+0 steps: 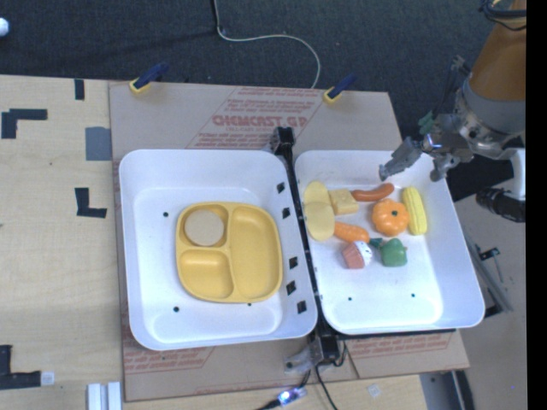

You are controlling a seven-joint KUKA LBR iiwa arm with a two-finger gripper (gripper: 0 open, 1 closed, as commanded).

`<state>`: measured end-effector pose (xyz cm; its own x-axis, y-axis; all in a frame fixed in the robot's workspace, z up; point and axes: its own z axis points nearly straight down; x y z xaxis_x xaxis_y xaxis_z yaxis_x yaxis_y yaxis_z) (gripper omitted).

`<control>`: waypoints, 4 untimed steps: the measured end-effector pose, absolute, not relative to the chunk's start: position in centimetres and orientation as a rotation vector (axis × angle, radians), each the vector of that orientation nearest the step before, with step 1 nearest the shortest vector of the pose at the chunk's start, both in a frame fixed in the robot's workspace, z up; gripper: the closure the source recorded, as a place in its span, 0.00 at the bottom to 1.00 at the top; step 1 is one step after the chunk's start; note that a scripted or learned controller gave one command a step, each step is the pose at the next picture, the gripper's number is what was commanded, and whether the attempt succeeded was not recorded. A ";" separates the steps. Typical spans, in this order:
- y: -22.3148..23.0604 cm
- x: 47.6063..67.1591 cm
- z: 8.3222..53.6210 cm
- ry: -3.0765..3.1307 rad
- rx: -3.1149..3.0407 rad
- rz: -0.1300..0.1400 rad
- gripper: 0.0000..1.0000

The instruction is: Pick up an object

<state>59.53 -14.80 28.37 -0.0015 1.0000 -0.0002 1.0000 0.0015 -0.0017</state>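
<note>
- I stood at a pale wooden bench [51,254] marked with dark tape pieces, and a brown cardboard sheet [248,122] with red print lay over it under both bins.
- Two clips, yellow and blue [149,77] and [340,86], pinned the cardboard's far edge; beyond them dark carpet [111,15] ran back, crossed by a thin white cable [265,37].
- My gripper [416,157] hung over the far rim of the right bin [402,310], its fingers spread apart with nothing between them.
- The toy food sat just below and beside my fingers, inside that bin: a red sausage [373,194] closest, then a yellow corn cob [415,209], an orange tomato-like piece [391,218], a pale yellow block [344,202] and two yellow slices [318,212].
- Further from me lay a small carrot [350,231], a pink piece [353,255] and a green pepper [392,252]; a tiny white bit between them was too small for me to identify.
- Well away on my other side, the left bin [149,186] held a yellow divided tray [231,253] with a beige disc [203,226] in one compartment.
- My arm's upper part ran off the picture's edge, so only the orange band [504,62] and wrist were seen.
- Black hardware at the seam between the bins and at the near edge was hard to make out.
</note>
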 end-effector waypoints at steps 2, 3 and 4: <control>-13.3 55.4 9.5 -2.223 -2.220 0.003 1.00; -13.3 55.4 9.4 -2.222 -2.220 0.003 0.00; -10.5 58.8 8.4 -2.227 -2.216 0.001 0.00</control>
<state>58.84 -10.45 8.40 -0.0049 1.0000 -0.0006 1.0000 0.0049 -0.0002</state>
